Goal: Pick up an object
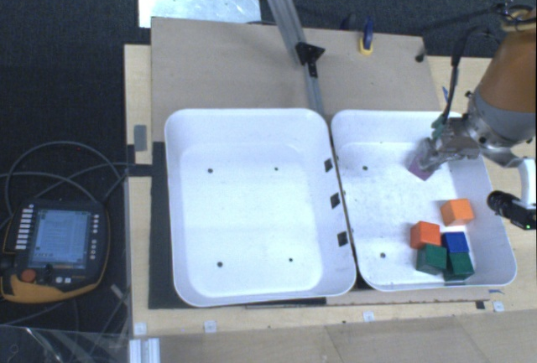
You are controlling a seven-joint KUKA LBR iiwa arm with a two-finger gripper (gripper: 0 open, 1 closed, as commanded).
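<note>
Dark carpet surrounds the desk (235,68), a pale board carrying two shallow white bins side by side. To the left of the desk, on the floor, lies a teach pendant (54,248) with a lit screen and looping cables. A grey metal pole (285,9) slants down from the top of the view toward the seam between the bins.

From where I stand, the left bin (180,135) shows just its white floor with a few small dark dots. The right bin (369,269) holds the objects. Near its front right corner sits a tight cluster of blocks: an orange block (457,211) furthest back, a darker orange block (425,233) to its left, a blue block (456,241) with a strip of white showing just behind it, and a green block (434,258) at the front, the last three touching or nearly so.

The arm (512,85) reaches in from the right, its orange band high and its grey wrist angled downward and to the left over the back right part of the right bin. The claw (428,162) hangs low over the bin floor, well apart from the block cluster. A small purple object (420,171) shows right at its tip, but I cannot tell whether the claw is spread or closed, nor whether it grips that piece.
</note>
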